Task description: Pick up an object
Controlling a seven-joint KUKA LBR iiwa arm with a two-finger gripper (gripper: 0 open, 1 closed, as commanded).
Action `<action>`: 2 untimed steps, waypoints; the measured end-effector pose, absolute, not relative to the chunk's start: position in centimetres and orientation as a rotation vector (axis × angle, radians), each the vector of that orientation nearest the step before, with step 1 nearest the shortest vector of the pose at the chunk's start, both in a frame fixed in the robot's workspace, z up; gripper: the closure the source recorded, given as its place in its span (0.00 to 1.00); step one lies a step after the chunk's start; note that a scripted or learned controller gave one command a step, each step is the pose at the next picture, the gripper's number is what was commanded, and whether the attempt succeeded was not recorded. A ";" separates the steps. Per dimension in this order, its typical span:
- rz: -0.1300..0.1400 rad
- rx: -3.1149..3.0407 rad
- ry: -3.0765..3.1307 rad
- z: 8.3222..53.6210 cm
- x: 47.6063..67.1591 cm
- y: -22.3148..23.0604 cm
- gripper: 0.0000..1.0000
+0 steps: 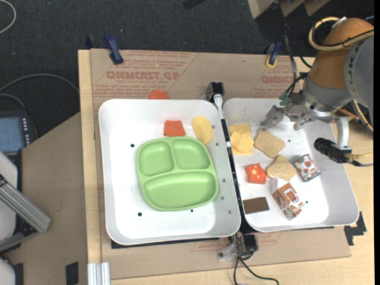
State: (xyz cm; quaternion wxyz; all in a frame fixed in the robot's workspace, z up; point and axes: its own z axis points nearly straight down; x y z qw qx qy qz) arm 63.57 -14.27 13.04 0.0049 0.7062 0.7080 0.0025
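Cardboard sheet under bins | dark floor | claw spread, holding nothing

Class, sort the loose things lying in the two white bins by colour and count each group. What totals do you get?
Green: 1, divided plate
Red or orange: 2
Yellow: 2
Tan: 2
Brown: 1
Printed red-and-white: 2
Total: 10

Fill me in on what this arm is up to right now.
The arm's gripper hangs over the far end of the right bin, holding nothing. Below it lie toy foods: crackers, a yellow waffle piece and a red block. The left bin holds a green divided plate. Nothing is picked yet.
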 end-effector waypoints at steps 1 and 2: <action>0.003 2.217 2.217 8.6 56.2 -11.4 0.00; 0.004 2.215 2.216 11.9 60.6 -14.8 0.00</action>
